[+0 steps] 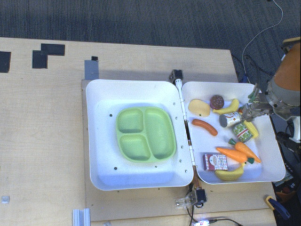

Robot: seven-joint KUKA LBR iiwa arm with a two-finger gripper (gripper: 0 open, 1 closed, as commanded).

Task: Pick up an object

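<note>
Surface (pixel 42 140): pale wood, carrying two shallow white bins side by side.

Left bin (pixel 101 173): holds one green divided plate (pixel 146 134) with three compartments, lying flat near the bin's middle.

Right bin (pixel 275 166): holds a scatter of toy food.
- Yellow rounded piece, perhaps a lemon or potato (pixel 199 107), near the far left corner.
- Dark red round item (pixel 217 100), just beside it.
- Banana (pixel 226 107), curved, near the far wall.
- Red sausage (pixel 205 126), lying aslant, left of centre.
- Small can (pixel 230 120), on its side, just beside the tool.
- Green-labelled container (pixel 242 132), touching or overlapping a yellow piece (pixel 252 128).
- Two carrots (pixel 237 152), lying close together in the near half.
- Red carton (pixel 215 162), flat, near the front wall.
- Second banana (pixel 229 174), just in front of the carton and carrots.

Tool (pixel 249 108): at the right bin's far right side, over the can and the green-labelled container. How far open it is cannot be told; nothing is clearly seen between its fingers.

Arm (pixel 288 79): grey with orange band, entering from the right.
</note>
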